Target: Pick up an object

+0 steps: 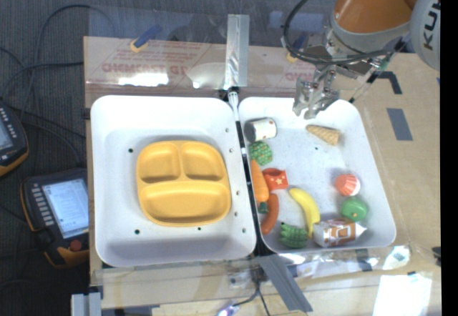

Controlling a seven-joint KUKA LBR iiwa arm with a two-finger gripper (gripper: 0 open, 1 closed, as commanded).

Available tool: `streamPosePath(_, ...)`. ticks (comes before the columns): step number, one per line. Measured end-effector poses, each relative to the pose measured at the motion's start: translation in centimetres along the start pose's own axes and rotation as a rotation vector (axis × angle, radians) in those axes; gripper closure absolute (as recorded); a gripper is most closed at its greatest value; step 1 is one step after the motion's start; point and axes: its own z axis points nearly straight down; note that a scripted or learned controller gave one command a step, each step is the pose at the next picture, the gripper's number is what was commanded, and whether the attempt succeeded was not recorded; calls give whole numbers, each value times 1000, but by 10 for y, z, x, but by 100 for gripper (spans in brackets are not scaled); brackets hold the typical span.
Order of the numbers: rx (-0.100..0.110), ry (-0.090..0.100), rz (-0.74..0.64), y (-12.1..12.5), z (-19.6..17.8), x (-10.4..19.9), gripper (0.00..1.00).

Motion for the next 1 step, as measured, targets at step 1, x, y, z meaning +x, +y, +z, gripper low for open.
streamPosePath(1, 0, -1, -157, -16, -5, 38, 100)
